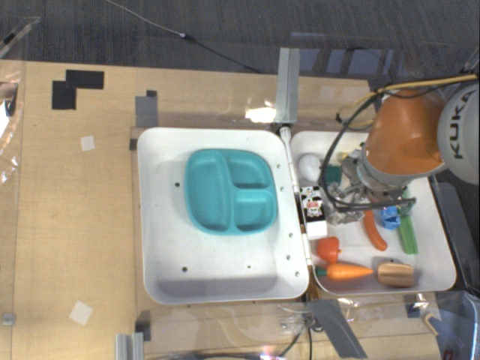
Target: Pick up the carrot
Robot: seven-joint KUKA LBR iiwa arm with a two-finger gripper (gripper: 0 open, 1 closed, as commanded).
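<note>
We saw the carrot (349, 271) at six o'clock of the gripper (352, 205), whose opening we could not tell. Wedged between red tomato (327, 249) and wooden block (395, 274), it risked a snagged neighbour.

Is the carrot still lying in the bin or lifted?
Lying flat in the right bin, near its front edge: the carrot rests between a red piece and a wooden block.
</note>
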